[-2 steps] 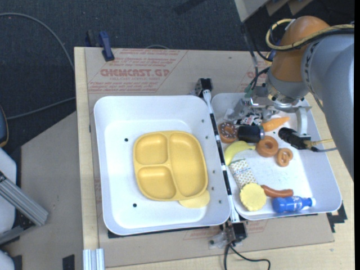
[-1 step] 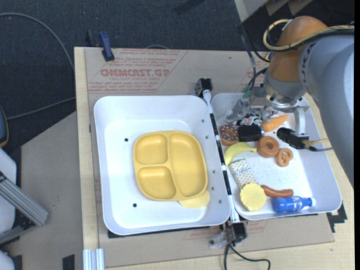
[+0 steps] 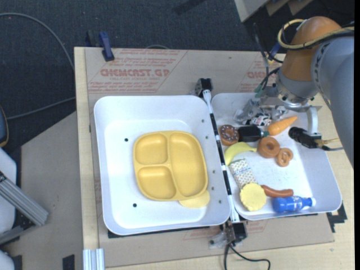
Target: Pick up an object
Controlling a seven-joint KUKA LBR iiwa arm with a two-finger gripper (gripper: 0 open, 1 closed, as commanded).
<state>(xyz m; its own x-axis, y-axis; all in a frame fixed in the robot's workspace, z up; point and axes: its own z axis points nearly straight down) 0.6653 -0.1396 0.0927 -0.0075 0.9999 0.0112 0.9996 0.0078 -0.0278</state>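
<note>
My gripper (image 3: 257, 115) is down at the back of the right bin (image 3: 323, 173), just above a black object (image 3: 249, 133) and beside an orange carrot (image 3: 281, 124). Around them lie a chocolate donut (image 3: 228, 134), a brown donut (image 3: 269, 147), a small ring pastry (image 3: 284, 156) and a yellow fruit (image 3: 238, 149). Toward the front are a patterned packet (image 3: 243, 172), a yellow disc (image 3: 253, 196), a sausage (image 3: 277, 192) and a blue bottle (image 3: 291, 205). I see nothing lifted off the bin floor.
The left bin (image 3: 112, 151) holds a yellow divided plate (image 3: 169, 165) with a pale yellow disc (image 3: 195, 200) poking out under its front edge. A black clamp (image 3: 204, 86) sits where the bins meet at the back. The arm (image 3: 315, 49) looms over the back right corner.
</note>
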